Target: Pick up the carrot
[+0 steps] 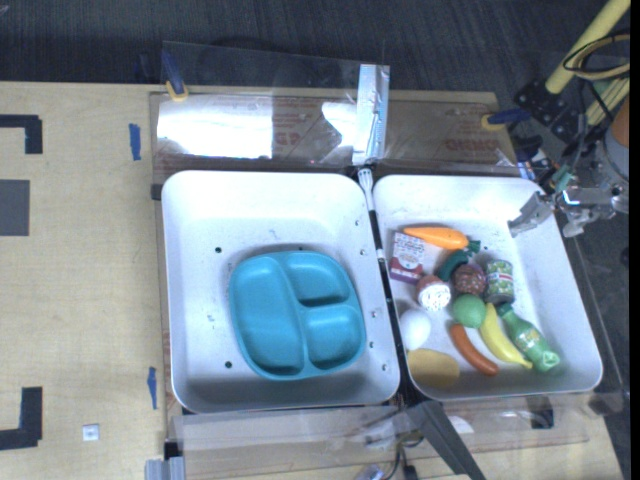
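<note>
A: Where does the orange plastic carrot with the green leafy end (437,237) sit against the jaws (552,208)?

B: Off to their left and a little below, well apart from them, lying flat near the back of the right white bin (585,313); the jaws hang over that bin's right rim, and whether they are spread or closed I cannot tell; nothing shows between them.

A: What crowds it?

B: A small red-and-white packet (407,256) touches its underside on the side farthest from the jaws; a dark green and red piece (458,260) sits at its leafy end, the end nearer the jaws; a brown round toy (469,279) and a printed can (498,280) lie just beyond that.

A: So the risk?

B: I judge a descent slightly off would nip the packet or the green piece instead; the carrot is smooth and tapered, so a pinch near the tip may squirt it out; an orange-red sausage-shaped toy (472,349), farther down the bin, could be mistaken for it.

A: And the left white bin (190,268) with the blue divided tray (297,311)?

B: Far from the jaws; no concern.
</note>
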Available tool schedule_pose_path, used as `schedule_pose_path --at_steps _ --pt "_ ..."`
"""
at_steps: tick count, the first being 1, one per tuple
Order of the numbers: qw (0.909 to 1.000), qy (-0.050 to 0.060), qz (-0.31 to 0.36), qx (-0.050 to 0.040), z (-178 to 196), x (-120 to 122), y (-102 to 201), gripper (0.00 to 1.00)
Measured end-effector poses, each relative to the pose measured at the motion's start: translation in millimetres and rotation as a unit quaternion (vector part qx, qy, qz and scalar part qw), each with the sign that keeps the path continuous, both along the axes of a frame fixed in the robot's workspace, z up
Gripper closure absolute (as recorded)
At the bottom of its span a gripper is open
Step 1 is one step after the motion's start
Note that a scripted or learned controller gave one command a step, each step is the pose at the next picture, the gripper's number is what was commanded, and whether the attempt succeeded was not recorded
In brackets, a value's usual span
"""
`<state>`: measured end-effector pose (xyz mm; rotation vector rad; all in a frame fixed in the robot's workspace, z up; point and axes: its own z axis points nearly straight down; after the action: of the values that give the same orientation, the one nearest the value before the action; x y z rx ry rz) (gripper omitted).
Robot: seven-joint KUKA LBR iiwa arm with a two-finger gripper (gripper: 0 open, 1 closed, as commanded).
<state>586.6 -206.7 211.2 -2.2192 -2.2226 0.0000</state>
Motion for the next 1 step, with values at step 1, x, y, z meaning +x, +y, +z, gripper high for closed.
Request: schedule_pose_path --at_steps 1 --pt "0.9949 0.003 0.101 0.0012 -114.5 37.2 45.5 0.00"
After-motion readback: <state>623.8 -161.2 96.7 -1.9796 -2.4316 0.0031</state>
